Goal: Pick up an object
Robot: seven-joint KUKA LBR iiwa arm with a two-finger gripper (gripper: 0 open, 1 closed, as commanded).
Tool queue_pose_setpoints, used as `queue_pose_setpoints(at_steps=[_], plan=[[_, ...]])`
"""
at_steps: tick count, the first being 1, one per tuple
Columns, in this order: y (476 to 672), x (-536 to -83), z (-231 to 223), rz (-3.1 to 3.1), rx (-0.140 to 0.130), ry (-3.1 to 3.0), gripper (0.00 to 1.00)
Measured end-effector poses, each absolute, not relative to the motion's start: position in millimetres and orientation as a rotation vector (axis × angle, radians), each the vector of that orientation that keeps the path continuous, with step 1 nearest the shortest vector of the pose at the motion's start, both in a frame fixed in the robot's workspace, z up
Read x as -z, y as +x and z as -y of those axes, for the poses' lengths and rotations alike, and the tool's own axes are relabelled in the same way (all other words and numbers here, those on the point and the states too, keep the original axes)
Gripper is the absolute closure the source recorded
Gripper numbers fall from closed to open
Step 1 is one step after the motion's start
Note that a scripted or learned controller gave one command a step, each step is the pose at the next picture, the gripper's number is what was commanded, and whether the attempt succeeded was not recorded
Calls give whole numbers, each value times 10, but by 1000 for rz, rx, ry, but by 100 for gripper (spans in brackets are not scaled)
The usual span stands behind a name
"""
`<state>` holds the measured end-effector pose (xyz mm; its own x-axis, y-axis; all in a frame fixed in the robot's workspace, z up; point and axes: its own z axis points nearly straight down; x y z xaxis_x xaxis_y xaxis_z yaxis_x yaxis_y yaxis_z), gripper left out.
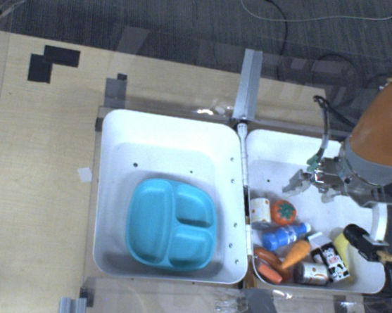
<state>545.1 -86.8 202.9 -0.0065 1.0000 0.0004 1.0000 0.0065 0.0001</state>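
- Pincer (pixel 311 182) hangs at right of centre over bare floor of the right bin (pixel 273 162), fingers apparently spread and grasping nothing, probably poised to descend
- Candidate objects crowd that bin's lower part: one tomato (pixel 283 212), one blue bottle (pixel 284 237), one carrot (pixel 296 253)
- One blue divided plate (pixel 171 222) lies in the left bin (pixel 163 137); two bins altogether
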Motion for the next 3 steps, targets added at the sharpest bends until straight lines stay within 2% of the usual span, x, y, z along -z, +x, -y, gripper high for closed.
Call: queue_pose_setpoints(at_steps=[1,2,3], plan=[[5303,-983,1042,2311,3,-2144,0],[5317,-1065,996,2315,7,-2132,100],[5873,-1842,476,2306,4,-2138,100]])
